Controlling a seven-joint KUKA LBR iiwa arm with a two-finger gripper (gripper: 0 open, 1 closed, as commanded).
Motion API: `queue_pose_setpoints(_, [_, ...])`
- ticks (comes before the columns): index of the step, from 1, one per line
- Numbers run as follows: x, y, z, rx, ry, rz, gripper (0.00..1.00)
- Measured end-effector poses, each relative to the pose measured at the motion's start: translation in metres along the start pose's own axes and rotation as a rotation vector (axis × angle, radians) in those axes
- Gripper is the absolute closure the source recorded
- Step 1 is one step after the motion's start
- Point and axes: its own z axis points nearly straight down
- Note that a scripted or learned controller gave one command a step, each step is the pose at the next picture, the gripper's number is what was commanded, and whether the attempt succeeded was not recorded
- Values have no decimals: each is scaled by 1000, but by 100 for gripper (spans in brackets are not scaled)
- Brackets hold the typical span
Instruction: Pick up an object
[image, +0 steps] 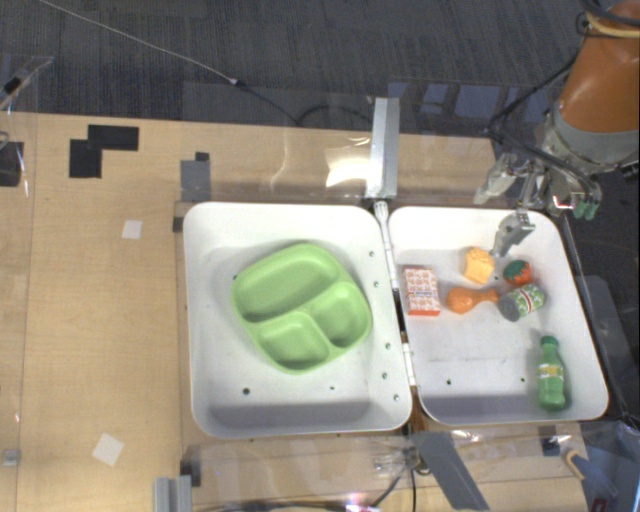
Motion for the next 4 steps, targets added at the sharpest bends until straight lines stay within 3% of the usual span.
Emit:
queue_pose_setpoints(1, [-18, -2, 162, 6, 19, 513, 0])
queue_pose_setpoints(2, [-24, -1, 147, 3, -8, 506, 100])
queue_pose_setpoints(3, [2, 71, 71, -3, -2, 796, 100])
queue_pose_setpoints(4, [49, 125, 57, 2, 6, 1277, 100])
